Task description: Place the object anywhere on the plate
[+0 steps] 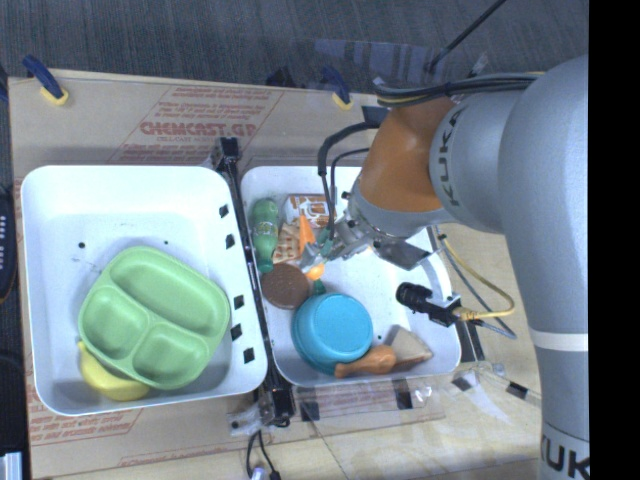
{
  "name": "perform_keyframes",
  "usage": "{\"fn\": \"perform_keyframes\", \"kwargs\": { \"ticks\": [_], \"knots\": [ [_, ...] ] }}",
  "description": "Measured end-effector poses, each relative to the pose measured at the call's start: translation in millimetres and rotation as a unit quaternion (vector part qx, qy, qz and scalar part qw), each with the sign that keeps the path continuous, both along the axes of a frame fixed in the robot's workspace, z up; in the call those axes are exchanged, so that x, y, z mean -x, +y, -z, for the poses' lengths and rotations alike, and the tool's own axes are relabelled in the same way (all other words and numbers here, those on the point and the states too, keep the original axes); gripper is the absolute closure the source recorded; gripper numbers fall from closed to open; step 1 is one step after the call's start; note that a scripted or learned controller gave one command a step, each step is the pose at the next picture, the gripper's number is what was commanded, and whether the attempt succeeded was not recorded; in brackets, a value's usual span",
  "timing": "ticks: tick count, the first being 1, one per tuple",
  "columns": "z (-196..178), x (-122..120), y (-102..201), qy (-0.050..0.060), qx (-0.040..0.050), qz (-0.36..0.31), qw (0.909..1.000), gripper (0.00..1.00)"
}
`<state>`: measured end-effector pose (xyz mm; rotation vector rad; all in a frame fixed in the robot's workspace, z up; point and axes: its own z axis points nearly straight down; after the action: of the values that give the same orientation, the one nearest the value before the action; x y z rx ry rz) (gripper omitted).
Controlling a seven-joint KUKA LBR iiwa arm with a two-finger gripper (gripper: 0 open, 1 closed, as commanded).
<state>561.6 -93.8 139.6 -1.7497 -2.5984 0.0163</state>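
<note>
A green plate (155,315) with three compartments lies tilted in the left bin (60,208), resting on a yellow object (105,380). My gripper (325,248) is low in the right bin (440,353), near its upper middle, among small food items. Directly at its tip sits a small orange piece (314,262). A brown round disc (286,285) lies just left of and below the gripper. The wrist and orange band (405,163) hide much of the gripper from above.
The right bin also holds a green bottle (264,226), a printed packet (306,210), a blue bowl (333,331), an orange carrot-like piece (367,362) and a tan wedge (410,346). A black divider (240,258) separates the bins. The arm's bulk covers the right side.
</note>
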Motion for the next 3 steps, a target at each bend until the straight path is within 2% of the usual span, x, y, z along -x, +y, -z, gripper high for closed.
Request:
{"fn": "perform_keyframes", "kwargs": {
  "ticks": [1, 2, 3],
  "knots": [
    [-53.4, 10.2, 102.2, -0.005, -0.0022, -0.210, 0.9776, 1.00],
    [-52.2, 19.1, 169.6, -0.003, -0.0027, -0.212, 0.9773, 1.00],
    [-29.4, 51.7, 214.8, -0.002, -0.0036, -0.352, 0.9359, 1.00]
  ]
}}
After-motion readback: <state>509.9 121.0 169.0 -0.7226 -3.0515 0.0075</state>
